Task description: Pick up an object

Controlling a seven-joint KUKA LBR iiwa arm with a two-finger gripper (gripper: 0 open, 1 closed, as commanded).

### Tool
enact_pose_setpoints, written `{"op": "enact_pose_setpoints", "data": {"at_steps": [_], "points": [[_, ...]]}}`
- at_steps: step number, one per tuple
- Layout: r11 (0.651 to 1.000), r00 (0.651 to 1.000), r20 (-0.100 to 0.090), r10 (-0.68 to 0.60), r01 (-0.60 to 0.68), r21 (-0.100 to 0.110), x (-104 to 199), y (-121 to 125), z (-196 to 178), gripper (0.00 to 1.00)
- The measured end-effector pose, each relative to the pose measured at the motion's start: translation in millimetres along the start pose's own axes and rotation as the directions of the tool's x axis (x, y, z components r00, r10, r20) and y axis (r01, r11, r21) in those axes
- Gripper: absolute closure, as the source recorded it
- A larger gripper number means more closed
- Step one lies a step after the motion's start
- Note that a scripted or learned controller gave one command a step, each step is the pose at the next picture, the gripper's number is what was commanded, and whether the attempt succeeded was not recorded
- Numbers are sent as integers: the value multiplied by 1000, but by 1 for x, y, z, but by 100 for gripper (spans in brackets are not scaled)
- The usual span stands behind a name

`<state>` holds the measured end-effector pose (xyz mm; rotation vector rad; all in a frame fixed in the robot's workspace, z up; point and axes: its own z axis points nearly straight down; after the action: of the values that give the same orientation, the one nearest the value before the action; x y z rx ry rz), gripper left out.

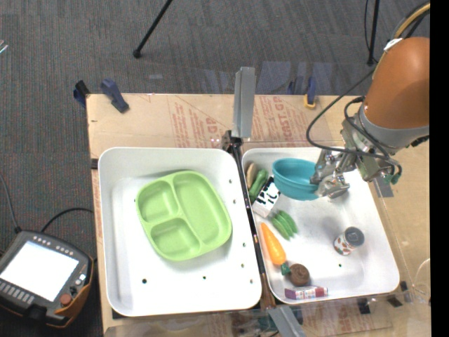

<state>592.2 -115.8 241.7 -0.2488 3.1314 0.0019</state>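
Note:
My gripper [331, 182] hangs over the upper middle of the right bin [379, 258], below the orange band of the arm. Its fingers are shut on the right rim of a teal bowl [293, 177], which is tilted with its inside facing the camera. Further objects lie in the same bin: a green pod-shaped vegetable [283, 223], an orange carrot [273, 243], a small can [349, 241], a brown round item [300, 274] and a pink bar [305, 293]. A dark green vegetable [258, 182] and a black-and-white card [266, 196] lie by the bin's left wall.
The left bin [119, 272] holds a light green divided plate [184, 214]. A grey post [244, 104] stands behind the gap between the bins. A handheld pendant [42, 276] sits on the floor at lower left. The right bin's floor is bare right of the can.

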Motion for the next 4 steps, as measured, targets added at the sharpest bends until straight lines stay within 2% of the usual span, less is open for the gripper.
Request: {"op": "enact_pose_setpoints", "data": {"at_steps": [1, 2, 3, 4], "points": [[996, 996, -13, -91, 91, -3, -38, -18, 116, 100], [996, 996, 0, -91, 91, 0, -41, -18, 115, 0], [1000, 1000, -2, 27, -27, 0, 37, 1, 155, 0], [992, 992, -16, 127, -127, 7, -51, 9, 156, 0]]}}
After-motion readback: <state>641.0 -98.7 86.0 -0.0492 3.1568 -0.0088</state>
